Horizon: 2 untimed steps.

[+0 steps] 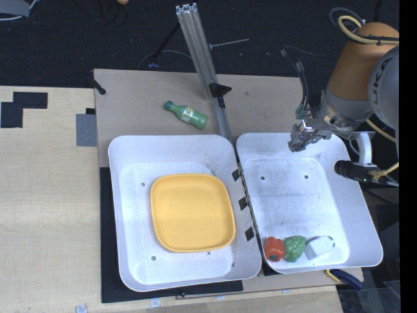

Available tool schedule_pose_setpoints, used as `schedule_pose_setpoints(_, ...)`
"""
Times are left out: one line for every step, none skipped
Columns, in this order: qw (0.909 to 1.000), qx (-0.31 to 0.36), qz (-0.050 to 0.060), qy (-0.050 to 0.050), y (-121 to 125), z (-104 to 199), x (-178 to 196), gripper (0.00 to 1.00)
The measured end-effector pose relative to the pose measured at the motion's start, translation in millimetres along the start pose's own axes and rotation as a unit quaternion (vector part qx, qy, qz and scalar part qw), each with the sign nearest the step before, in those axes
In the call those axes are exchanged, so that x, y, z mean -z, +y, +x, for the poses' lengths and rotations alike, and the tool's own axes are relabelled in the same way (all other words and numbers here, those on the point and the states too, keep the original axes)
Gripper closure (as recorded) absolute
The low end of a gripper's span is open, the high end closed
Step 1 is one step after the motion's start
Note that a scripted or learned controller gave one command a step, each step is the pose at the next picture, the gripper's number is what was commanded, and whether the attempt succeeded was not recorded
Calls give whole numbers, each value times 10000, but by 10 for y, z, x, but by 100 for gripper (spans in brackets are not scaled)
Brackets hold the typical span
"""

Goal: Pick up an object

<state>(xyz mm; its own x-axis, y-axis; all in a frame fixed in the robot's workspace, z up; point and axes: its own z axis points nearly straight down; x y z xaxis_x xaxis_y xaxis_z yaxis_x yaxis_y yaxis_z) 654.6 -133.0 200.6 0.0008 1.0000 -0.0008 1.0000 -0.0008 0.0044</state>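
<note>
Nearest you, the red piece [274, 248], green piece [294, 247] and white block [318, 246] crowd the right bin's [357, 222] front edge; probably light, rigid plastic, so pinch the white block's outer sides. The gripper [301, 137] hovers far back; jaw state I cannot tell

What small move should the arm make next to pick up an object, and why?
Probably travel toward the right bin's near edge: the gripper hovers over its far rim, while the red object, green object and white object cluster there.

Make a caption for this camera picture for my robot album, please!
Robot pincer hovers over the right bin; yellow plate fills the left bin.
</note>
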Motion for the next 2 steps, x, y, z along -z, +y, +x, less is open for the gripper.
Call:
schedule_pose_setpoints(10000, 0, 5, 1, 8, -8, 519, 100)
schedule_pose_setpoints(10000, 19, 23, 9, -141, 588, 460, 100)
